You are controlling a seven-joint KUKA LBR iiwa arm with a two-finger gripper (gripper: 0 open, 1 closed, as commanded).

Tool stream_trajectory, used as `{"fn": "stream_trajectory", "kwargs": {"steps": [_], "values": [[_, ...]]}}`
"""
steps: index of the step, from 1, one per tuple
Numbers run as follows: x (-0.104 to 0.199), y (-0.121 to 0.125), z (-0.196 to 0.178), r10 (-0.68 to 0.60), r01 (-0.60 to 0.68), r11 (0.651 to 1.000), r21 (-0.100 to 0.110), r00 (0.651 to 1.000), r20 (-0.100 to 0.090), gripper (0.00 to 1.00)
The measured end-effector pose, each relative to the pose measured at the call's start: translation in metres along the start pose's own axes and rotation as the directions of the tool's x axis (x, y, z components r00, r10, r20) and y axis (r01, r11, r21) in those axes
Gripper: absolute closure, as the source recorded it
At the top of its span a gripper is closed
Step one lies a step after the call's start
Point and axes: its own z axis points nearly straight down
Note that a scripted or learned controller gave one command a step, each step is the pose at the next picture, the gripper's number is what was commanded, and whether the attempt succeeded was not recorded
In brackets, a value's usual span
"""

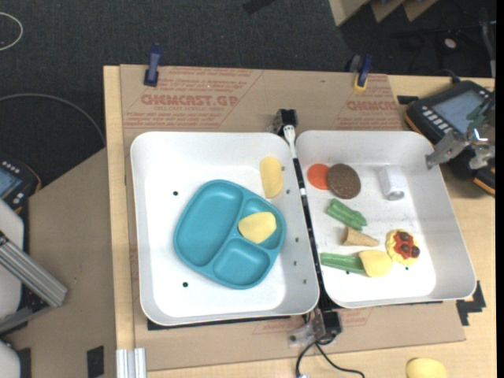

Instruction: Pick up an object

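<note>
Looking down on a table (118, 211) covered with brown printed cardboard, two shallow white plastic bins sit side by side, touching along their inner edges. At the far right edge of the view, beyond the right bin's upper corner, part of the grey gripper (461, 144) reaches in, well apart from every object; whether it is open or shut cannot be told from this angle. The left bin (157, 290) holds a teal plastic plate with three compartments (224, 231), and a pale yellow rounded piece (257, 227) lies in the plate's right-hand compartment. A second pale yellow oblong piece (272, 176) lies just above the plate, near the bin's right wall. The right bin (449, 235) holds small toy foods: an orange disc (316, 176) touching a brown round patty (343, 180), a grey cylinder (391, 183), a green pod (346, 213), a tan cone (358, 237), a long green strip (340, 262), a yellow wedge (376, 263) and a yellow piece topped with red (402, 246).
</note>
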Motion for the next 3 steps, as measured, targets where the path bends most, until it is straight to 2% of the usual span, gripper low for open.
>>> {"fn": "stream_trajectory", "kwargs": {"steps": [1,2,3], "values": [[0.067,-0.024,0.121,-0.004,0.004,1.0,0.009,1.0,-0.006,0.0],[0.091,-0.094,0.077,0.001,-0.001,1.0,0.005,1.0,-0.005,0.0],[0.089,-0.09,0.068,0.0,0.0,1.0,0.0,1.0,-0.001,1.0]]}}
